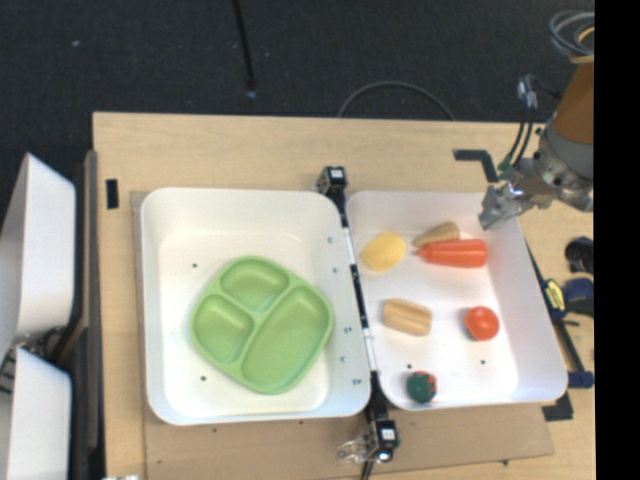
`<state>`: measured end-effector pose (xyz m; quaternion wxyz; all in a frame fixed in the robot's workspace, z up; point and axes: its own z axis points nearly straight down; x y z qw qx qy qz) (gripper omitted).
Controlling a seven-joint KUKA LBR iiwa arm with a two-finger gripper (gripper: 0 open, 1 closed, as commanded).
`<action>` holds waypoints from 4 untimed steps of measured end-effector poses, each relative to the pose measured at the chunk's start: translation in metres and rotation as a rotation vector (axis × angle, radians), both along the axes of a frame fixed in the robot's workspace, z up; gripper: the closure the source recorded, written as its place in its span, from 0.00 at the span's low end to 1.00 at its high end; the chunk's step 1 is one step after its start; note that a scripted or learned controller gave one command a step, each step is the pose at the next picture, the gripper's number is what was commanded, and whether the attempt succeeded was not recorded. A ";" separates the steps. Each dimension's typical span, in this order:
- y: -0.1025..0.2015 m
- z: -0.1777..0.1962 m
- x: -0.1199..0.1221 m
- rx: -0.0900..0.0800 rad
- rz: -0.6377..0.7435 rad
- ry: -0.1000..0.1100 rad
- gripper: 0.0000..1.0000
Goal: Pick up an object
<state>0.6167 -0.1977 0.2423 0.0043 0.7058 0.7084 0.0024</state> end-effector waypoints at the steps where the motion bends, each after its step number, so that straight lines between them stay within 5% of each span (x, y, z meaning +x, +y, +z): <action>1: -0.001 0.039 0.001 0.001 0.001 0.004 1.00; 4: 0.151 0.006 -0.043 0.002 0.001 0.010 1.00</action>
